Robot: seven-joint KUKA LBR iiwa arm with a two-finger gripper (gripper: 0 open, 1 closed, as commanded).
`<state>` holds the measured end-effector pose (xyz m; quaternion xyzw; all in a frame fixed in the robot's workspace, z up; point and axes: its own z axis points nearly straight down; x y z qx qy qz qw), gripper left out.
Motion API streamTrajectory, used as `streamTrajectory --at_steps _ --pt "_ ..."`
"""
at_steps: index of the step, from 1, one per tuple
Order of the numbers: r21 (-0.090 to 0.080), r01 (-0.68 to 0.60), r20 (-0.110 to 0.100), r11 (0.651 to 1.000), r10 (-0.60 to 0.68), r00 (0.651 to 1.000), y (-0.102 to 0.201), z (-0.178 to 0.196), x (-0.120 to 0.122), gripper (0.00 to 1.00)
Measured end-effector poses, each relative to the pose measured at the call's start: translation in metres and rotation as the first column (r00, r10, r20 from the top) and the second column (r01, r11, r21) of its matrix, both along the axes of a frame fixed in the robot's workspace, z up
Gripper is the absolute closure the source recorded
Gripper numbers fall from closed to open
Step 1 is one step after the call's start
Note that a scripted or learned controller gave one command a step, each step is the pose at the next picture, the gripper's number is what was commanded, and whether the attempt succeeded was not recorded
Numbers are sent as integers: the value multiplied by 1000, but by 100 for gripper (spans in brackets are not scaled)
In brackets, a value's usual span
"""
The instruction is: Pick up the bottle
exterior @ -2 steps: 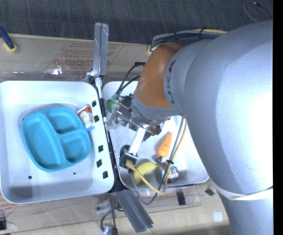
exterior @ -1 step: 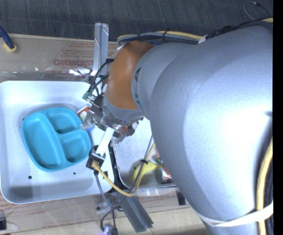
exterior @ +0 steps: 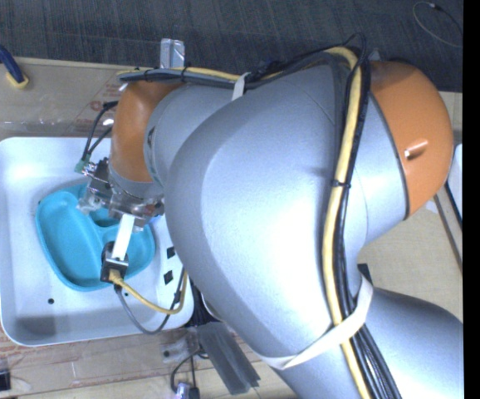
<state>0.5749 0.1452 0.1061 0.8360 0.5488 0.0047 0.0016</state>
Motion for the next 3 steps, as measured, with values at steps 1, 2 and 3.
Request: streamTrajectory --at_steps 1,2,3 --pt "-5 0 -11 1000 0 1000 -2 5 -3 100" --pt "-2 88 -13 996 -88 996 47 165 -2 100" --pt "-6 328 -17 945 -328 944 62 131 -38 100"
